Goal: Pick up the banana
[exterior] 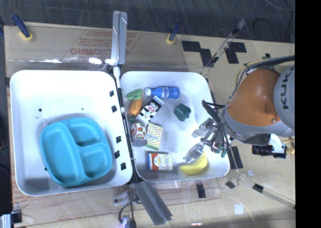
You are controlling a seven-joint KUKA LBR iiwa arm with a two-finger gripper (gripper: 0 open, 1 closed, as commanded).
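The yellow banana (196, 166) lies in the front right corner of the right bin (170, 78), against its front wall. My gripper (197, 143) hangs just above and behind it, reaching in from the right. Its two silver fingers (192, 154) are spread apart and open, with nothing between them. The lower fingertip sits right at the banana's upper edge; whether it touches I cannot tell.
The right bin also holds a red carton (159, 161) left of the banana, a patterned packet (154, 136), a small can (138, 133), a green cup (182, 111), a blue bottle (163, 92) and a carrot (135, 106). A blue divided tray (77, 149) lies in the left bin (30, 86).
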